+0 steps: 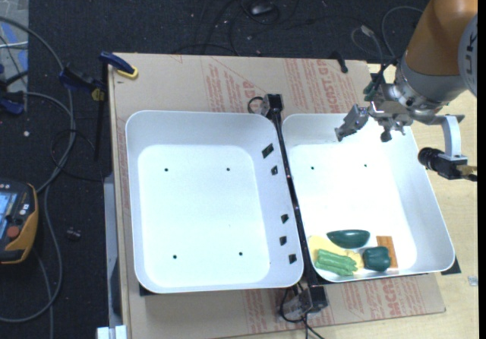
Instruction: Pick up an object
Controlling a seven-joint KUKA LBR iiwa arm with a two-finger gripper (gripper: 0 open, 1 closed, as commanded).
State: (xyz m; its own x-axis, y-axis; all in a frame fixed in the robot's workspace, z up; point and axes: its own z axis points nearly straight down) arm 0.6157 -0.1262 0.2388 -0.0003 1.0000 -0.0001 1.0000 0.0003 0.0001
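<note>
Several small objects lie bunched in the near corner of the right bin (364, 178): a dark green domed piece (348, 238) on a yellow scrap (331, 242), a light green ridged piece (335, 261), a teal green block (377, 258) and an orange-brown block (387, 242). My gripper (368, 126) hangs over the far edge of the right bin, well away from that cluster. Its fingers (348, 124) stand apart, open, with nothing between them.
The left bin (144, 178) sits beside the right one, with a black divider strip (285, 178) between them. Both rest on a cardboard sheet (228, 79). Cables and a yellow-handled clamp (120, 65) lie beyond the bench's far left corner.
</note>
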